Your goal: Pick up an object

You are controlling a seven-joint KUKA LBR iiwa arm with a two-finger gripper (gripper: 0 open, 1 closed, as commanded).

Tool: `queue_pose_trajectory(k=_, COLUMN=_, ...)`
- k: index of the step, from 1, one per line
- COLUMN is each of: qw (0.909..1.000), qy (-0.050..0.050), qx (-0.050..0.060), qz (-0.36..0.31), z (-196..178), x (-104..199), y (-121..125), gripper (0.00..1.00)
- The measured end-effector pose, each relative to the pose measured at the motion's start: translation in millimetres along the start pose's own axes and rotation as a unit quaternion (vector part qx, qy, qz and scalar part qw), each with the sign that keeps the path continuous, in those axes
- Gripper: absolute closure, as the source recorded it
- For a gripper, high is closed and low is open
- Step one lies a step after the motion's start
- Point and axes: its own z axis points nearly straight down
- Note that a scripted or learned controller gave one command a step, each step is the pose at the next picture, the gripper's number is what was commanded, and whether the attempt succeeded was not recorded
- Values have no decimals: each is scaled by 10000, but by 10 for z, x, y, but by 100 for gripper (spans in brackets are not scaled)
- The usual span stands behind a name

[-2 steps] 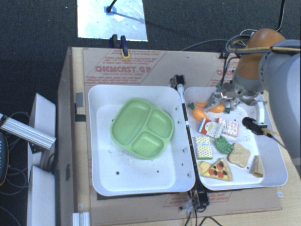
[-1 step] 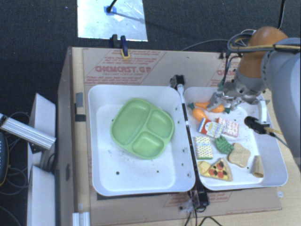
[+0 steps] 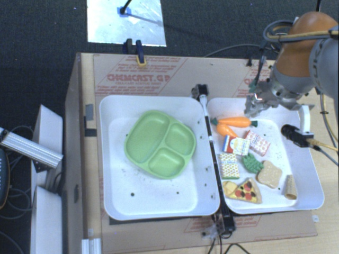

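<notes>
The pizza slice (image 3: 243, 190) lies farthest from the gripper (image 3: 256, 106); the carrot (image 3: 234, 122) sits just beneath it, probably light, stiff and slick, best pinched mid-body. Its opening cannot be told.

Soft, even light; slight blur

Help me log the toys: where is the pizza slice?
The pizza slice lies at the near edge of the right bin, beside the divider, below the waffle.
</notes>
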Motion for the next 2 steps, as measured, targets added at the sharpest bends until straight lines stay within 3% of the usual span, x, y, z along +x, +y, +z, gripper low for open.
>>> queue_pose_trajectory(k=1, qw=10000, qy=0, qx=13, qz=3, z=11, x=-3, y=-7, gripper=0)
queue_pose_trajectory(k=2, qw=10000, qy=-4, qx=25, qz=3, z=703, x=-150, y=370, gripper=0)
